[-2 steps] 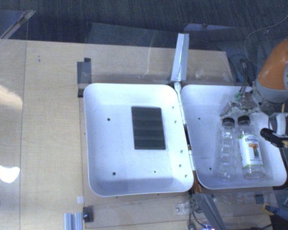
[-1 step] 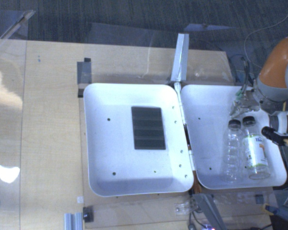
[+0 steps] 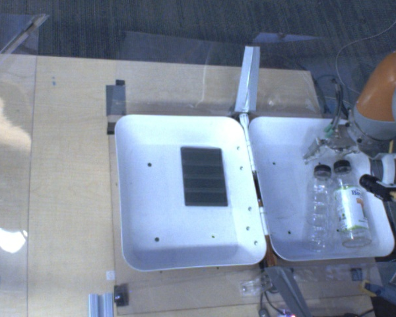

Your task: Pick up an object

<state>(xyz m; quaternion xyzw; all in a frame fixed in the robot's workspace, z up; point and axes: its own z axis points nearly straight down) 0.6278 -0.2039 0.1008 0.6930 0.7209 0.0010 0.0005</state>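
Two clear plastic bottles lie side by side in the right bin (image 3: 284,137), toward its near right corner. The left bottle (image 3: 319,210) is see-through all the way down, with bumpy ridges along its body and a dark cap. The right bottle (image 3: 351,207) has a dark cap too, and a label wrapped around it with green and orange on it. Both are long and round, and both lie flat with their caps pointing to the far side and their bottoms pointing to the near rim. They sit just beside each other, almost touching. The arm (image 3: 383,98) comes in from the right, grey with a big orange band, and hangs over the far right part of that bin. The gripper (image 3: 331,140) is thin and shiny like metal, and it sits a little past the caps, on the far side of them. I cannot tell if it is spread or pressed together, and nothing shows in it. The left bin (image 3: 138,177) is smooth and white with round corners, and a flat dark pad (image 3: 204,176) with stripes lies in its middle. Both bins rest on a pale wooden bench (image 3: 59,177).
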